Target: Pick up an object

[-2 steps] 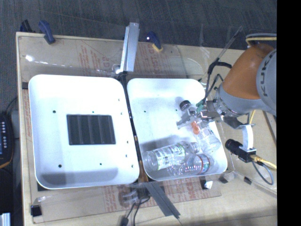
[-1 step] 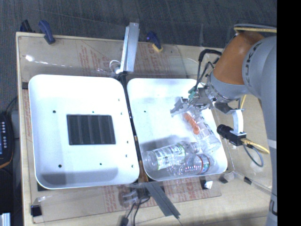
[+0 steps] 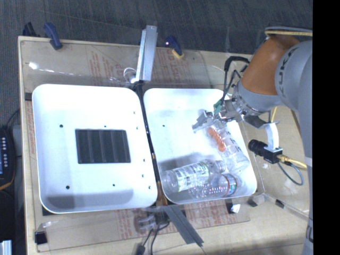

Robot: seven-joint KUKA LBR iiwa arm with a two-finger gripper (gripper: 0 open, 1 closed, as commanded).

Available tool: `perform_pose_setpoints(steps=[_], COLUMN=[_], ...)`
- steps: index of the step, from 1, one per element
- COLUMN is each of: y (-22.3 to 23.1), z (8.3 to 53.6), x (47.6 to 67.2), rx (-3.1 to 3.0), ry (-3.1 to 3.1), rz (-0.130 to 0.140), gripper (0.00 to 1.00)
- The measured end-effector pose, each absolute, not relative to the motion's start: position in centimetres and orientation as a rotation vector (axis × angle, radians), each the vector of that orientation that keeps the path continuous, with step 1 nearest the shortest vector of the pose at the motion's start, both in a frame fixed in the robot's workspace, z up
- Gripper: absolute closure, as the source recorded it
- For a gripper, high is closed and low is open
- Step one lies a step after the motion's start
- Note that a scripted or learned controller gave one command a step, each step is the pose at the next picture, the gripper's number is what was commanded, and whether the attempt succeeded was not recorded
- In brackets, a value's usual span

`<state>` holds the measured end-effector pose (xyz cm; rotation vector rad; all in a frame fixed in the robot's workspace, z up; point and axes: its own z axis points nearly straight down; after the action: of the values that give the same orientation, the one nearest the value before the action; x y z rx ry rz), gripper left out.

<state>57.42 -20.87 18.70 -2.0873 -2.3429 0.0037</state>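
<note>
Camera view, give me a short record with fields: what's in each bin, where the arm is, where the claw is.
left bin: a dark ribbed rectangular pad lying flat near its middle
right bin: clear plastic bottles lying on their sides along the near edge, one more at the right wall; an orange item near the claw
arm: reaching in over the right bin's far right corner
claw: low over the right bin, beside the orange item; grip unclear
</note>
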Motion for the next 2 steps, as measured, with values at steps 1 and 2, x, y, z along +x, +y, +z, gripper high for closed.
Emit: perform_pose_setpoints(steps=[1, 2], y=[-20.9, -20.9], z=[18.8, 20.1], x=[58.2, 58.9], rx=[-1.989, -1.925], ry=[-2.435, -2.481], rz=[0.0, 0.002], gripper=[0.0, 0.0])
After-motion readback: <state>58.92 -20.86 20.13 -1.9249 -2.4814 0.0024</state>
